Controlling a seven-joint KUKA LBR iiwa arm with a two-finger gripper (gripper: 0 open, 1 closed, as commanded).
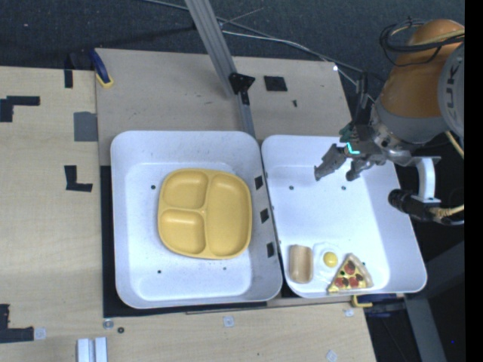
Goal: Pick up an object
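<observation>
A: Where's the tool (341, 169)?

B: Over the upper part of the right bin (392, 232), fingers spread apart, nothing between them.

A: And the things to pick?

B: All along that bin's near edge, well apart from the tool. A bread slice (300, 263) at the left, a fried egg (329, 259) just beside it, then a pizza slice (351, 274) close against the egg.

A: The other bin?

B: The left bin (136, 202) holds a yellow three-compartment plate (204, 213), lying flat in the middle.

A: Anything else on the worktop (45, 202)?

B: Black tape marks and a grey pole (213, 32) slanting in from the top.
</observation>
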